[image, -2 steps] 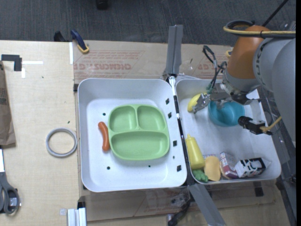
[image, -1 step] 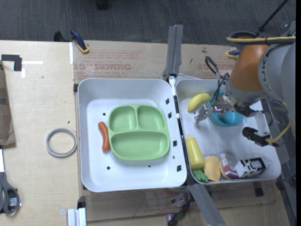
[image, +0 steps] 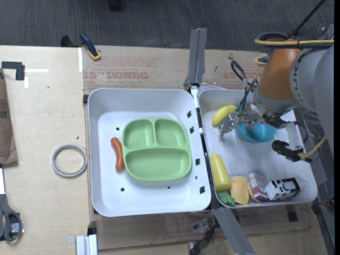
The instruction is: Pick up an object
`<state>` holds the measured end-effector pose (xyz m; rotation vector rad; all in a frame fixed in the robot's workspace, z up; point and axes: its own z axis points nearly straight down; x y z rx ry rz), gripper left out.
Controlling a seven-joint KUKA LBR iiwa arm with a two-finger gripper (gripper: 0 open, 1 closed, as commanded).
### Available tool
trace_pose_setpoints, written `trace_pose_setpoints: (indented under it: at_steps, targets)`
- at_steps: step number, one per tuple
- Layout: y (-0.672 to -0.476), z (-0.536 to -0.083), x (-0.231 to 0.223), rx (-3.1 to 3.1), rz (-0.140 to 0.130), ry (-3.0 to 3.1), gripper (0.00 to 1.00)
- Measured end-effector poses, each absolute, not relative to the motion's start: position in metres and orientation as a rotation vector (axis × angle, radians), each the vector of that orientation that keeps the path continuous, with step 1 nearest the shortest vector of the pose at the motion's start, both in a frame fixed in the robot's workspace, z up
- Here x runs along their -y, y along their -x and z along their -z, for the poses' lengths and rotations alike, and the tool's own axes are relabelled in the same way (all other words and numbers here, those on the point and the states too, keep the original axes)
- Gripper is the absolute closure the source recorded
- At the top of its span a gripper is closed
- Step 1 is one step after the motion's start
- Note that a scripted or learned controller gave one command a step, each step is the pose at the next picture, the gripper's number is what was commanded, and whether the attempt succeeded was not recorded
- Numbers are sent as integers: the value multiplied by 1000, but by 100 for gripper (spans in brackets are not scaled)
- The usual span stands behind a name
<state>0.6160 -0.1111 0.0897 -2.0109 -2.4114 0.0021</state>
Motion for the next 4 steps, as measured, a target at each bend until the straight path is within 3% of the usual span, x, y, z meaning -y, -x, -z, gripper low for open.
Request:
trace_pose_setpoints:
  at_steps: [1,2,3,4]
  targets:
    - [-618,-101,113,2411,0,2019,100]
    - [-616,-97,113,2406,-5,2015,0]
    - [-580,-97,184,2393,-2,2033,0]
    - [-584,-106,174,2399,17,2014,100]
